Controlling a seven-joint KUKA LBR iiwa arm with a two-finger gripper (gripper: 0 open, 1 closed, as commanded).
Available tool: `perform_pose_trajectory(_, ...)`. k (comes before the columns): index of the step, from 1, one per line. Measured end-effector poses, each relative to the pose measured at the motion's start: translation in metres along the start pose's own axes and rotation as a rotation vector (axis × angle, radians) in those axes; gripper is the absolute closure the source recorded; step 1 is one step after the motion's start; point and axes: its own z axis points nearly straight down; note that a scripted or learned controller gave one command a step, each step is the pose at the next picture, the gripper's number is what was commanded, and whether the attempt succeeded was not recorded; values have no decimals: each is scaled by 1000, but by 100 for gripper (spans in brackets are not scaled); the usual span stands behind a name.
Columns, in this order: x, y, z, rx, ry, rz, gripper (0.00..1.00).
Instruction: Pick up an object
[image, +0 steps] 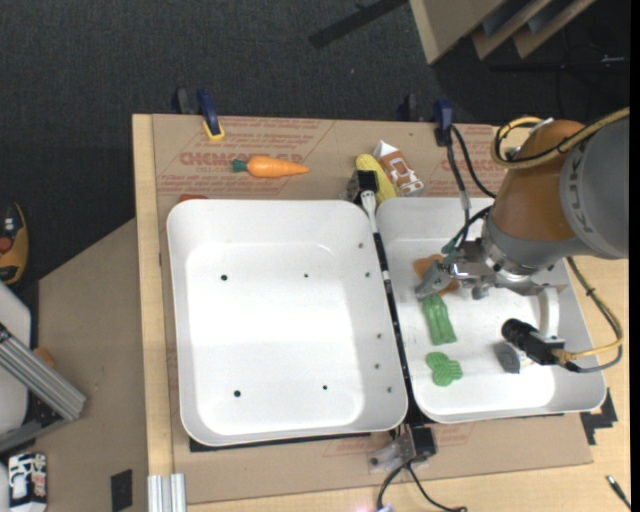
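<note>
Camera view | bench print "CHEM…" partly legible | hand grip: cannot tell

From my console I see the arm hanging over the right bin, its gripper low beside a small orange-brown object near that bin's left wall. Just below the gripper, inside the right bin, lie a long green piece and, nearer the front rim, a lumpy green piece. Behind the right bin a yellow item rests on the cardboard, with a toy carrot further left of it.
</note>
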Motion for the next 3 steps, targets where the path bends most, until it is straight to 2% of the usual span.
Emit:
perform_pose_trajectory(1, -2, 2, -20, -14, -3, 3, 100)
perform_pose_trajectory(2, 92, 82, -87, -25, 1, -10, 100)
perform_pose_trajectory(3, 147, 72, -219, -29, 0, -6, 100)
